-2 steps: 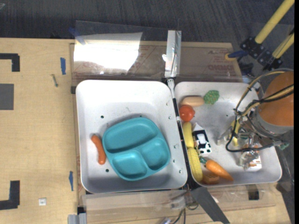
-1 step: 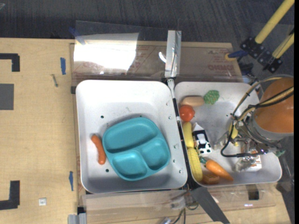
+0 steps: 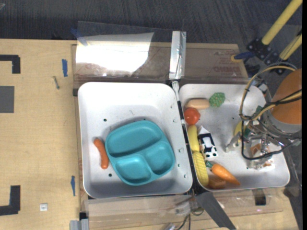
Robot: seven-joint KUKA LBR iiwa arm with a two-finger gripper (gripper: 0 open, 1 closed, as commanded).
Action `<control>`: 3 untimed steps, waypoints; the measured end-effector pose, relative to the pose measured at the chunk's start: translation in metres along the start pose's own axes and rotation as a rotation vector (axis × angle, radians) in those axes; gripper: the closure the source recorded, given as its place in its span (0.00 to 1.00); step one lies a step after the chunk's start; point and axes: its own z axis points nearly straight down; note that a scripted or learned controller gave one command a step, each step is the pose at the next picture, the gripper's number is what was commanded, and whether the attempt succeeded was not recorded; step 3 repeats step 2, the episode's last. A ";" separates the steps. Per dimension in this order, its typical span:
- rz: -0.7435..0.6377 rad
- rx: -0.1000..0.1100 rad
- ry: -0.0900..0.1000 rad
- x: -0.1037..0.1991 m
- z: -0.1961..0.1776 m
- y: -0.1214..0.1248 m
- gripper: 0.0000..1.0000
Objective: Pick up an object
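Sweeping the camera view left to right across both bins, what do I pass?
Small orange carrot → teal plastic divided plate → red tomato → green broccoli floret → gripper at the right bin's far side.

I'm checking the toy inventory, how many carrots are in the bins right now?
2. One carrot lies in the left bin, just left of the teal divided plate. The other carrot lies near the right bin's front edge. The arm may hide more.
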 end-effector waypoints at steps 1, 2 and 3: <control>-0.169 0.039 0.011 -0.065 0.000 -0.037 0.00; -0.278 0.035 -0.004 -0.030 -0.003 -0.020 0.00; -0.278 0.035 -0.004 -0.030 -0.003 -0.020 0.00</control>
